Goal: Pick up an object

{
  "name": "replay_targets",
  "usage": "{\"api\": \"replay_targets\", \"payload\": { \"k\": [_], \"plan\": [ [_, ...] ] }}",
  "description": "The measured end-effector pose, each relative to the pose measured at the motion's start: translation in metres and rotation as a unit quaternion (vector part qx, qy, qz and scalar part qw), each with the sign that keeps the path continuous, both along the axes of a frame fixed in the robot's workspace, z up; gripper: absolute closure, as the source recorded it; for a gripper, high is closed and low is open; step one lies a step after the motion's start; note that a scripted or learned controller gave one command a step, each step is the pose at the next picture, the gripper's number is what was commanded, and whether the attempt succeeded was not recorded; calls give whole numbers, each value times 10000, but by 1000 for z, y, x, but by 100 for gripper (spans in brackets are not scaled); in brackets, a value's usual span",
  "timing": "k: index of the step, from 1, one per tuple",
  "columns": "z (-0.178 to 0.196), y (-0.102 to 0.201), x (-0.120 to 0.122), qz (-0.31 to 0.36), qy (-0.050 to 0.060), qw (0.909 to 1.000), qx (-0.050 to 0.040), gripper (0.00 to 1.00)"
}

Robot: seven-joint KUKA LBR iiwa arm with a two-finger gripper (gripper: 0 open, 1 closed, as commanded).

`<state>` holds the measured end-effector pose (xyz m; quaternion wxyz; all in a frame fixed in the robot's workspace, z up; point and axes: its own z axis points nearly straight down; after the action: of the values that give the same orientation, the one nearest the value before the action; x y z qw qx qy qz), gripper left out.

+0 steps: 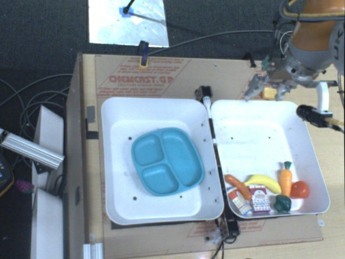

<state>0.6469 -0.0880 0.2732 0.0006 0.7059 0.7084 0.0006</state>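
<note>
The claw (262, 88) was observed above the right bin's (253, 128) far rim; whether its fingers were apart or together could not be told, and no object was seen to be lifted

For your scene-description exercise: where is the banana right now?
The banana lies in the right bin, near its front edge, between the carton and the upright carrot.

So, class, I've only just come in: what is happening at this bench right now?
A robot arm reaches in from the right, its end effector hanging above the far rim of the right bin, with something small and yellow at its fingers. Toy food sits in that bin's near corner: a banana, carrot and tomato. The left bin holds a blue divided plate.
</note>
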Motion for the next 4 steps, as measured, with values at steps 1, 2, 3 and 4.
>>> {"api": "replay_targets", "payload": {
  "k": [1,2,3,4],
  "plan": [
    [-132,-17,9,-13,20,10000,0,0],
    [-189,6,11,4,7,10000,0,0],
    [-177,5,13,12,-13,10000,-2,100],
    [-135,-4,14,-10,-12,10000,-5,100]
  ]
}}
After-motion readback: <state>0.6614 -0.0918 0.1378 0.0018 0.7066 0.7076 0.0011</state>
